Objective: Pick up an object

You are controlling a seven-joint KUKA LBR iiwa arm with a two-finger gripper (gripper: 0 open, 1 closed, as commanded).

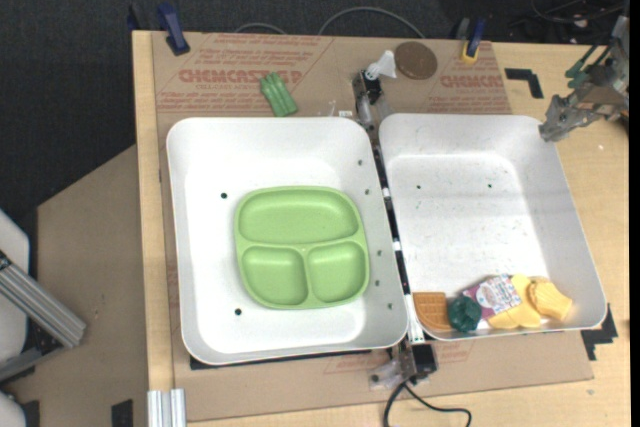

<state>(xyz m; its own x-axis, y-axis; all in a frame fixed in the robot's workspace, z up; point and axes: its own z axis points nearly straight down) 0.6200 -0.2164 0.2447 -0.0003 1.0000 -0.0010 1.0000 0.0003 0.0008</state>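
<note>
The pincer [560, 120] hung at the far right corner of the right shallow white plastic bin [480, 175], just outside its rim, and we could not tell how it was set or whether it had hold of anything, since it showed small and blurred. The things to pick lay together in that bin's near right corner, well apart from the pincer and toward the camera along the bin's right side: a flat orange-brown cracker-like square [430, 309], a dark green knobbly lump [464, 315], a crinkled pink and white packet [497, 294], and some soft-looking yellow foam-like pieces [540, 303]. The heap ran in a row along the near wall, left to right, its pieces touching. We judged the coming move to be a reach along that bin and down. In the left white bin [200, 245] sat a smooth light green moulded tray with three compartments [300, 245], on the table [600, 215].
</note>
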